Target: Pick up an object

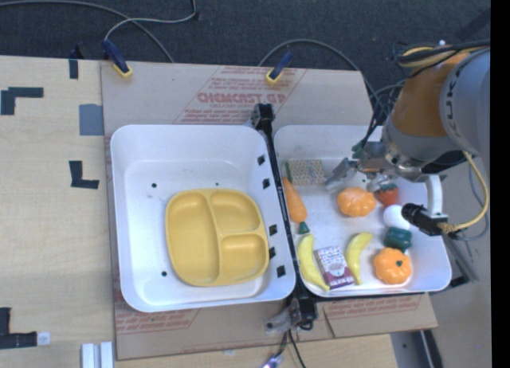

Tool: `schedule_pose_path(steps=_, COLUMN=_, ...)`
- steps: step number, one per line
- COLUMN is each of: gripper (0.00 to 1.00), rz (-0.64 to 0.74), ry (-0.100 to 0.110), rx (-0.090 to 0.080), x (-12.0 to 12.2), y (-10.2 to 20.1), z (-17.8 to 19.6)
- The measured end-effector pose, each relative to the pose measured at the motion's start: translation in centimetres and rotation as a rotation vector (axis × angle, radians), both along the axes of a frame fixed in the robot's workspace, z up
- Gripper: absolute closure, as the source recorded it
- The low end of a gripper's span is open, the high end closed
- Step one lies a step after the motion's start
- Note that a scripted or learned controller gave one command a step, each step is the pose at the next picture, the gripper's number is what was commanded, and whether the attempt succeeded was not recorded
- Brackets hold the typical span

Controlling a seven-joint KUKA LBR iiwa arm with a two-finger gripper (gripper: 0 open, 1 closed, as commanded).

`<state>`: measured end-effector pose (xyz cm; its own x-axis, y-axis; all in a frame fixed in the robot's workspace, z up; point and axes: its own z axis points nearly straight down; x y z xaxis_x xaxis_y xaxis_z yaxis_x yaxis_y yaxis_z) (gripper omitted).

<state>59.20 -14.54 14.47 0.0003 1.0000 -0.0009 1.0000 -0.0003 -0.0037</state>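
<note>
In the right bin (319,142) my gripper (362,174) hangs low at the far right side, open, with one grey finger (340,173) splayed to the left. Nothing shows between the fingers. An orange fruit (355,202) lies just in front of the gripper, with a small red tomato (387,193) beside it to the right. Nearby lie a white egg-like ball (393,215), a dark green pepper (398,238), a small orange pumpkin (392,266), two bananas (358,253) (311,263), a carrot (295,201), a small printed packet (331,265) and a speckled sponge (306,170).
The left bin (127,199) holds a yellow divided plate (217,235). A black divider clip (264,115) sits where the bins meet. The arm's grey body and orange band (426,99) overhang the right bin's far right corner. Cables trail behind the bench.
</note>
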Motion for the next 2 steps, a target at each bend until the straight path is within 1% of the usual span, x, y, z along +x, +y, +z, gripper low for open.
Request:
schedule_pose_path(steps=1, gripper=0.00, rz=0.001, ry=-0.004, rx=0.001, x=-3.63, y=-0.66, z=-5.67)
schedule_pose_path(steps=2, gripper=1.00, rz=0.002, ry=-0.004, rx=0.001, x=-3.58, y=-0.63, z=-4.72)
